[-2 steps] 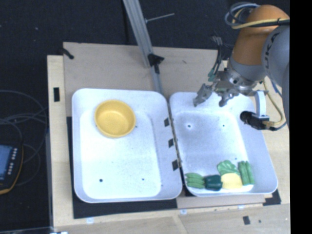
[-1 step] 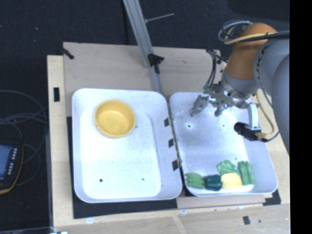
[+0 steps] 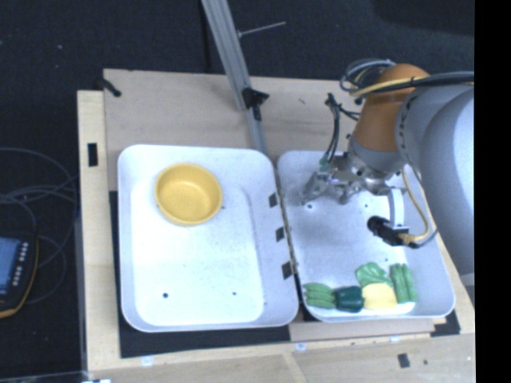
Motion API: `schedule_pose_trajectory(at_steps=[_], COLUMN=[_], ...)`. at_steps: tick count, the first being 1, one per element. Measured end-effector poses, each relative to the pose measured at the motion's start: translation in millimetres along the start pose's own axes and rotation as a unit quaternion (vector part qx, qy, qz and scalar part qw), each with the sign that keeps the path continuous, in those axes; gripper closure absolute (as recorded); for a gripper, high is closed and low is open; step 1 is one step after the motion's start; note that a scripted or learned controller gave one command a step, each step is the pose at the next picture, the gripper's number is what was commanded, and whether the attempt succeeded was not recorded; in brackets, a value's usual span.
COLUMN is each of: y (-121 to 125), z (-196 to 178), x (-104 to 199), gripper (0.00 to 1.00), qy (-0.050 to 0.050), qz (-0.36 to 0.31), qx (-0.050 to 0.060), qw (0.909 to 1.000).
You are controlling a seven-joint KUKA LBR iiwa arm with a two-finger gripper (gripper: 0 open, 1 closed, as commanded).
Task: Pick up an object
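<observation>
Claw [image 3: 326,186] at right bin's [image 3: 319,238] upper part, finger state unclear; toy pile [image 3: 363,291] lies toward frame bottom, well apart.

You have a yellow bowl [image 3: 188,194] in the white left bin [image 3: 200,294]; green pieces [image 3: 319,294] flank a yellow block [image 3: 379,297] at the right bin's [image 3: 335,238] six o'clock.

No readable text, labels, brands, numbers or signs on anything in view
</observation>
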State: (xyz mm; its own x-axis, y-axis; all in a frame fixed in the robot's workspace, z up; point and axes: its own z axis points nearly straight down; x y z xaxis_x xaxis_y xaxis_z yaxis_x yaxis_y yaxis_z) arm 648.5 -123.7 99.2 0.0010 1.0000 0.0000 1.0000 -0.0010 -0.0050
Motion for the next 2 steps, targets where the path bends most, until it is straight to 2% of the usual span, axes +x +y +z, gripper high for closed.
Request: schedule_pose_trajectory(at_steps=[1,2], y=[2,-6], z=[-14,-70], x=[-1,3], gripper=[1.00,1.00], qy=[0.000,0.000], qz=[0.001,0.000], qx=[-0.004,-0.005], qw=[1.0000,1.0000])
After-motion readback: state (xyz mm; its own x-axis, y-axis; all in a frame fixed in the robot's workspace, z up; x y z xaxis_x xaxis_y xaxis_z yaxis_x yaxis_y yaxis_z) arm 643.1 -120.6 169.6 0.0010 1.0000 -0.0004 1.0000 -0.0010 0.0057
